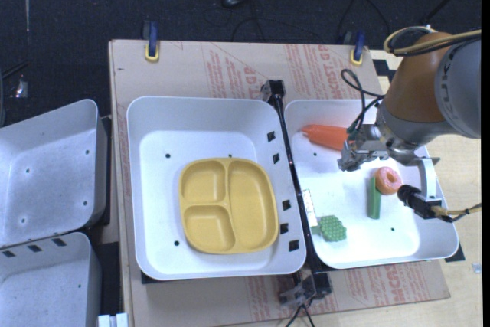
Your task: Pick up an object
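Brown cardboard-topped surface (199, 73) carries two white bins. We see yellow three-compartment plastic plate (228, 204) in left bin (153, 165). Right bin (406, 241): end effector (354, 158), finger state we cannot tell, beside orange carrot (325, 135); green stick (374, 201) touching pink ring (388, 180); green knobbly block (332, 228).

By my fingers, the white bin (398, 245) looks smooth, glossy plastic. The carrot (325, 135) beside them seems matt rubbery; the green block (331, 227) farther off looks knobbly.

Cardboard sheet (191, 65) under the bins: red printing, seen reversed and at angles; no word reads with certainty.
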